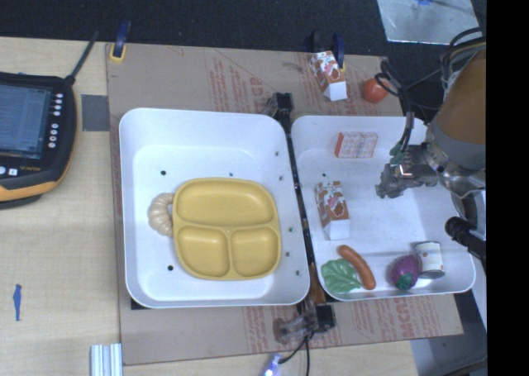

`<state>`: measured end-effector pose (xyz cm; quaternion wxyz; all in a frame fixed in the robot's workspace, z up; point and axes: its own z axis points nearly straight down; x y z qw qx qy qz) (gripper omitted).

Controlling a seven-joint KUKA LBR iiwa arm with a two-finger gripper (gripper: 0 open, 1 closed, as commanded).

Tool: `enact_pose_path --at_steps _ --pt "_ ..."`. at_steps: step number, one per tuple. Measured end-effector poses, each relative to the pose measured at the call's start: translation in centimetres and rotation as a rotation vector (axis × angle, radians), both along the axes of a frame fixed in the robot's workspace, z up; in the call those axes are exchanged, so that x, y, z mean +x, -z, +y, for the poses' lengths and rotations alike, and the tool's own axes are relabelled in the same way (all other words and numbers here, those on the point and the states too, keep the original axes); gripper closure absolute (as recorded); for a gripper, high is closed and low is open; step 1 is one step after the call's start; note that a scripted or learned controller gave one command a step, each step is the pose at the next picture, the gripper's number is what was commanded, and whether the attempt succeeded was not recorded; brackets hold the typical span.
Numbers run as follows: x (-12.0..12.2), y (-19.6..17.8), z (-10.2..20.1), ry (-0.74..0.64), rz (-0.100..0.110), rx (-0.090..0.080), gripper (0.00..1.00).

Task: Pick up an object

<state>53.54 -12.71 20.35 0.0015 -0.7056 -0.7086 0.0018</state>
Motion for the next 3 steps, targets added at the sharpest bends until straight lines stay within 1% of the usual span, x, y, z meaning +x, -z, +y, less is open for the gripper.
enact_pose_path --at_steps 1,2,3 --pt "1.6 -2.7 3.5 -0.001 -0.001 0.0 1.0" --pt "1.6 -2.7 3.5 0.0 -0.001 0.0 0.0" --pt "3.0 5.8 3.4 -0.001 0.002 0.0 0.0"
